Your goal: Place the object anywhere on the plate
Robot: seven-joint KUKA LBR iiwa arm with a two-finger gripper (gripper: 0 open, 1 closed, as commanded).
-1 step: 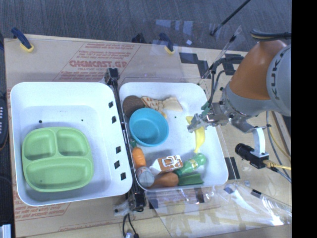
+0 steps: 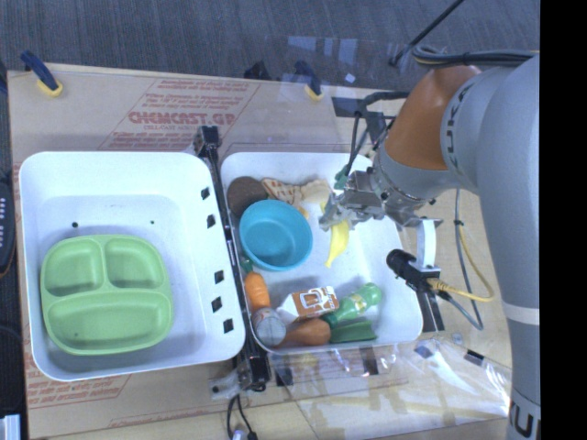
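**Robot hand over a banana in the right bin, green plate waiting in the left**

Seen from above at a slant: a table [image 2: 83, 108] covered in printed brown board, carrying two shallow white bins side by side. In the left bin [image 2: 55, 177], a light green divided plate [image 2: 107, 293] with three compartments, lying flat near the front left corner. In the right bin [image 2: 390, 324], from left: a brown rounded item [image 2: 244, 193] at the back, a blue bowl [image 2: 275, 235] upright just in front of it, an orange carrot-like piece [image 2: 258, 291], a small orange-and-white carton [image 2: 315, 301], a green bottle [image 2: 354, 304] on its side. Right of the bowl, a yellow banana [image 2: 338, 244] hanging nearly upright, its top end pinched between the fingers of the hand [image 2: 341, 214], closed on it. Farther right, the grey arm [image 2: 486, 126] with its orange band [image 2: 429, 122], reaching in from the right.
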